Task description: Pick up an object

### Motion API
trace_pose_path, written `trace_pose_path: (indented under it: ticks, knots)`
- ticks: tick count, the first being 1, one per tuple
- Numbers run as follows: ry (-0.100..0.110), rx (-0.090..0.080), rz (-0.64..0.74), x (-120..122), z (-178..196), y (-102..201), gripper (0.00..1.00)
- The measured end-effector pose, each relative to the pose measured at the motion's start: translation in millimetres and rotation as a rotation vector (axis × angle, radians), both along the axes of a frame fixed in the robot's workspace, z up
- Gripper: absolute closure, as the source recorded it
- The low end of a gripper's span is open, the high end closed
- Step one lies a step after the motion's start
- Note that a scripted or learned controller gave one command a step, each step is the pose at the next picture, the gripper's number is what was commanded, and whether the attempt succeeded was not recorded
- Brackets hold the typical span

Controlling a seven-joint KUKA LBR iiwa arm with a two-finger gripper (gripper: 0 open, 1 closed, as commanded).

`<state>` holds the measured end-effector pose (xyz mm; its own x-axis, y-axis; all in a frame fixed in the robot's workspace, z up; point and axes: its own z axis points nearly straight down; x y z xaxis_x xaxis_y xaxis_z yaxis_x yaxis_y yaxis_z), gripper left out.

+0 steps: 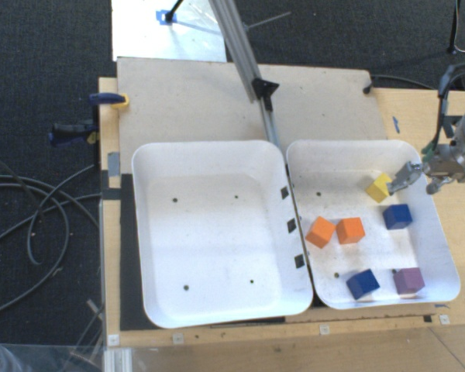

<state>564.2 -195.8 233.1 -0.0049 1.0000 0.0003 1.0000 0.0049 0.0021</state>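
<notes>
**Hand poised at the yellow block**

Hand [407, 178] reaches in from the right edge of the right bin [438, 239], its metal fingers stretched toward the yellow block [379, 187] and ending just beside that block's right side. Whether the fingers are apart or together I cannot tell; the block lies at their tips, not visibly between them, so nothing counts as held.

All six blocks sit in the right bin, which explains why the arm works on this side. Two orange blocks [320, 232] [350, 230] lie touching or nearly so near the bin's middle. One blue block [397, 216] rests just below the yellow one, another blue block [363, 284] lies near the front rim, and a purple block [408, 280] sits beside it. The left bin [151, 231] carries no blocks and probably serves as the drop side.

The yellow block stands apart from its neighbours and closest to the arm's entry, which makes it the likely target. The grasp looks not yet made; the fingers would need to straddle the block before closing. Both bins rest on the desk [186, 99].
</notes>
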Motion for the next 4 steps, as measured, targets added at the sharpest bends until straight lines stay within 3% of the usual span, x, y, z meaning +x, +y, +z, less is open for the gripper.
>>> trace_pose_path:
  ticks: [1,2,3,4]
  knots:
    - [-0.019,-0.005,-0.001,-20.0,-118.6,35.0,0.0]
    - [-0.027,-0.005,-0.005,-12.7,-125.0,48.0,0.0]
    - [-0.027,-0.006,0.004,47.3,-128.3,67.7,0.0]
    - [-0.009,-0.005,-0.002,59.5,-40.8,34.0,0.0]
